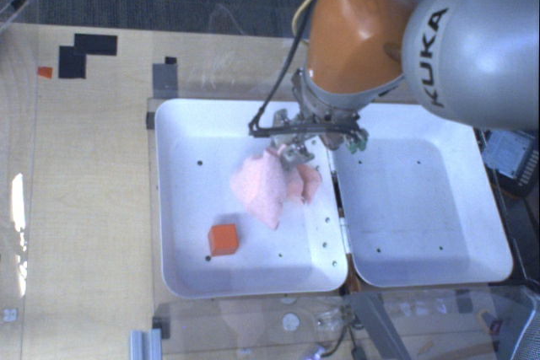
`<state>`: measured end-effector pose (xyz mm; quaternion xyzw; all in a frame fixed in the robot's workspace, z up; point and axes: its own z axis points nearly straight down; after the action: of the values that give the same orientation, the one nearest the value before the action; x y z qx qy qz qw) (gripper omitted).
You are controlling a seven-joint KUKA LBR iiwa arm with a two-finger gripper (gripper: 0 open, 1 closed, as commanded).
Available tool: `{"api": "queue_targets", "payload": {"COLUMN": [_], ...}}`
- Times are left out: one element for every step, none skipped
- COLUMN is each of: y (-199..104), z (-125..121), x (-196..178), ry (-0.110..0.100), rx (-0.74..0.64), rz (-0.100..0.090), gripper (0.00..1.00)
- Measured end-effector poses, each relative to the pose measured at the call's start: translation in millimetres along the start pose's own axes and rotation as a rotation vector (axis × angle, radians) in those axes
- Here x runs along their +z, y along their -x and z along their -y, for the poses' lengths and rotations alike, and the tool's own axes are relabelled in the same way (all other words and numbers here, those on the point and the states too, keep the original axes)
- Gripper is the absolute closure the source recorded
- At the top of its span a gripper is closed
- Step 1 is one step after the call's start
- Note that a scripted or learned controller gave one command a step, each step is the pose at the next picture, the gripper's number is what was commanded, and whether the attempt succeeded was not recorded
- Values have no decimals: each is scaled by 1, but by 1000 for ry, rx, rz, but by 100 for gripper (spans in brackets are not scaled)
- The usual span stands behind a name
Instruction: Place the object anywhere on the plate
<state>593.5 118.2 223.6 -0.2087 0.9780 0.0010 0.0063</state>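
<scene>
A pale pink plate (260, 188) with an uneven outline lies in the middle of the left bin (181, 181). An orange cube (224, 239) rests on the bin floor to the plate's lower left, apart from it. A small salmon-coloured piece (309, 181) sits at the plate's right edge. My gripper (293, 153) hangs over the plate's upper right corner, just above the salmon piece and close to the wall between the bins. The arm's orange band and grey wrist hide the gripper's upper part.
The right bin (422, 215) sits beside the left one, sharing a narrow divider (337, 215). The arm's bulk covers the bins' far edges at the centre. Black markers (84, 53) lie on the wooden bench at the far left.
</scene>
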Motion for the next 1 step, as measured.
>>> {"api": "queue_targets", "payload": {"y": [42], "z": [-100], "x": [-9], "ry": [3], "rx": [-133], "rz": [1], "gripper": [100]}}
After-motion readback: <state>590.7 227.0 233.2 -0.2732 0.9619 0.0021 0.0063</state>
